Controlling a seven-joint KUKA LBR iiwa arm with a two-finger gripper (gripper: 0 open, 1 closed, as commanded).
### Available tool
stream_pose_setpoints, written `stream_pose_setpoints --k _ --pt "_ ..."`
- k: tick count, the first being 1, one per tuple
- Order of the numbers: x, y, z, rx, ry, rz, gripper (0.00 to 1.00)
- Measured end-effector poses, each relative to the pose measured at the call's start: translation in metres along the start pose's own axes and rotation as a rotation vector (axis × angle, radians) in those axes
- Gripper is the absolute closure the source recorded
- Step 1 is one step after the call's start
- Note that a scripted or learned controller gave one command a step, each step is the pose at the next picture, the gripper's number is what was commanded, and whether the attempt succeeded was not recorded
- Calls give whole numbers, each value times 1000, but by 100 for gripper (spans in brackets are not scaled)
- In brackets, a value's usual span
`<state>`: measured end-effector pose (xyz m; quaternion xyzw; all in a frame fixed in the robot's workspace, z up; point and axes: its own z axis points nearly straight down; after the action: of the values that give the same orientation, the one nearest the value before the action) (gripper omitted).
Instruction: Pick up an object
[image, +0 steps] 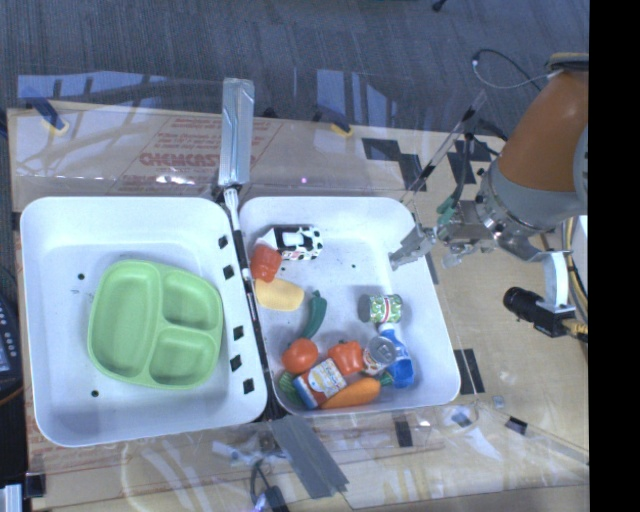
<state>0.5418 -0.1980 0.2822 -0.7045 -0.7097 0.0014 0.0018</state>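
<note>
Hovering over the 3 o'clock rim of the right bin, the gripper hangs above the toys; whether it is spread or closed cannot be told. Nothing is visibly held. Toy food crowds the bin's 6 o'clock end: a carrot, a tomato, a small can and a blue bottle. A black-and-white cow lies at 12 o'clock. The left bin holds a green divided plate.

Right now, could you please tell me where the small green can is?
The small green can lies in the right bin, toward its right wall, just above the blue bottle.
</note>
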Motion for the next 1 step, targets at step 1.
stream_pose_setpoints --k 1 --pt "-11 19 110 4 1 -44 0"
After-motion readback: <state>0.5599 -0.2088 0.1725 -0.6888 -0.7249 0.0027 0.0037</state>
